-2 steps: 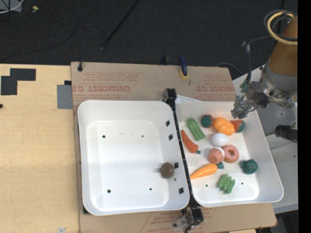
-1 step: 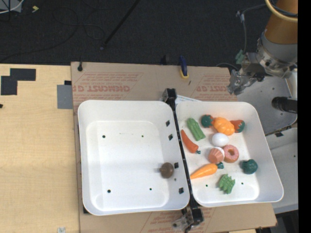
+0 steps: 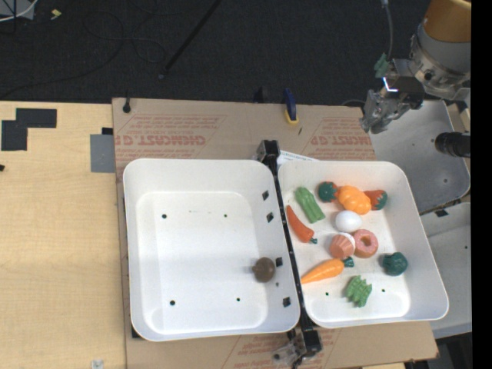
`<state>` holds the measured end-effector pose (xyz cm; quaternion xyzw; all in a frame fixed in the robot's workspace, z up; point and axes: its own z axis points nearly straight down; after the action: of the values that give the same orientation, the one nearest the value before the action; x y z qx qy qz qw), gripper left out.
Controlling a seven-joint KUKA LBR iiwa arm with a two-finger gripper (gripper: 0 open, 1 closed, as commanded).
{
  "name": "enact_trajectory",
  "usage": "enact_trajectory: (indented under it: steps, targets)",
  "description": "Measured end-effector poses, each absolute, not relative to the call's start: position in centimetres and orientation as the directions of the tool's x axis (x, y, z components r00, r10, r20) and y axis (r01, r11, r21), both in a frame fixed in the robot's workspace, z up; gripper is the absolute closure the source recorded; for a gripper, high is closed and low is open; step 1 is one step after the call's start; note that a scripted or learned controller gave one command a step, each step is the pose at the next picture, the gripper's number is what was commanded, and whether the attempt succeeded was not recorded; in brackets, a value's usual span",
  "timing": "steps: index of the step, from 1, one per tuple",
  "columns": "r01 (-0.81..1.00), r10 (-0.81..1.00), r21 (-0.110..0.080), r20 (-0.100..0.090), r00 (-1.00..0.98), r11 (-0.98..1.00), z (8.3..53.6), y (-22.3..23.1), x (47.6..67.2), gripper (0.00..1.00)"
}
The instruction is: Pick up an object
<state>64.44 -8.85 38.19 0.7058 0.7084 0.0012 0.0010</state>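
The gripper hangs up at the top right, well beyond the far rim of the right bin, and it's a dark blurred tangle, so I cannot tell how its fingers stand or whether anything sits between them. The toy food lies in that bin: green pepper, orange pepper, white egg, carrot, pink doughnut, broccoli. A small brown ball sits alone in the left bin by the divider; the arm is cut off at the frame's edge.
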Motion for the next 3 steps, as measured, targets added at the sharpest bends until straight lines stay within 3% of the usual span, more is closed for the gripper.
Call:
enact_trajectory:
  steps: [1,2,3]
  targets:
    - [1.0,1.0,0.016,-0.001,-0.004,0.004,54.9,-6.2,61.5,1.0]
    - [1.0,1.0,-0.003,-0.003,0.007,-0.008,53.6,-17.1,63.7,1.0]
    - [1.0,1.0,-0.003,-0.001,0.002,-0.002,53.7,-21.5,64.0,1.0]
